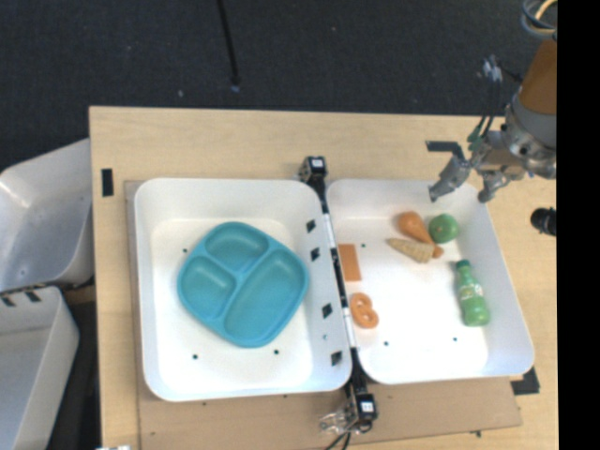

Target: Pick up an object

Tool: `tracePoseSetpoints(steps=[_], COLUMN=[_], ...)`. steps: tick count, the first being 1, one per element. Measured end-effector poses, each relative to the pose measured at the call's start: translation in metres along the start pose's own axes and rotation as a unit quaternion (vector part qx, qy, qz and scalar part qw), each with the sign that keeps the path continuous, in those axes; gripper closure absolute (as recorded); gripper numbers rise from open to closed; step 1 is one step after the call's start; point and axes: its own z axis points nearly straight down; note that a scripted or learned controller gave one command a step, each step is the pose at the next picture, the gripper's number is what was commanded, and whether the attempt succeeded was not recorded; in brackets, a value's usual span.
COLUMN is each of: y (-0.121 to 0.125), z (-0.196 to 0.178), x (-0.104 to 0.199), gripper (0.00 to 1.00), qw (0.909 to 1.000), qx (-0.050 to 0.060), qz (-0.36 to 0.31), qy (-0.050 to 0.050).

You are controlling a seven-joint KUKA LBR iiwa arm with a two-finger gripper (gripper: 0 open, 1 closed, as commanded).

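My gripper [466,186] hangs over the far edge of the right bin [422,345], its two fingers spread open with nothing between them. Just below it lie an orange carrot-like piece [411,224], a green ball [443,228] and a tan wedge [413,248], close together. A green bottle [471,293] lies along the bin's right side. An orange flat stick [350,262] and an orange ring [362,311] sit near the bin's left wall.
The left bin [169,364] holds a blue divided plate [244,282]. A black clip [312,168] sits at the top of the divider between the bins. A white container [42,223] stands off the bench's left side.
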Motion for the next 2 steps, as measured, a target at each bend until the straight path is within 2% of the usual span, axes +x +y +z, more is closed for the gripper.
tracePoseSetpoints(steps=[1, 2], y=[0.002, 0.0], z=[-0.009, 0.034], x=[0.001, -0.006], gripper=[0.0, 0.0], qw=[1.0, 1.0], qx=[-0.007, -0.005], qz=[-0.001, -0.001], qy=[-0.001, -0.002])
